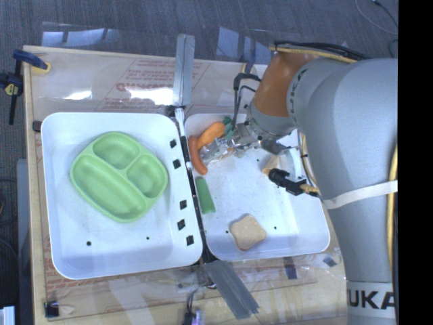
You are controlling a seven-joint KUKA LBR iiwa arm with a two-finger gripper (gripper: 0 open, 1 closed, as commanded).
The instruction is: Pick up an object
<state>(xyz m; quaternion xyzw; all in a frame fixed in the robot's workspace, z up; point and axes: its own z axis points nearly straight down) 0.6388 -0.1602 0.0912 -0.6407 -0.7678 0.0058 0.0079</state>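
The gripper (226, 143) is low in the right bin (298, 239), near its upper left corner, and whether it is clenched or released cannot be told. Two carrots lie there: one carrot (211, 132) touches the gripper's left side, the other carrot (196, 156) sits just beyond (along the divider). A green stick (205, 195) and a tan sponge (247, 232) lie well apart, nearer the front. The left bin (54, 235) holds a green divided plate (120, 176).

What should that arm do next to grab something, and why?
Probably lower slightly and close on the orange carrot. The end effector sits right beside it at the right bin's top-left corner, nearer than the green stick or tan bread piece.
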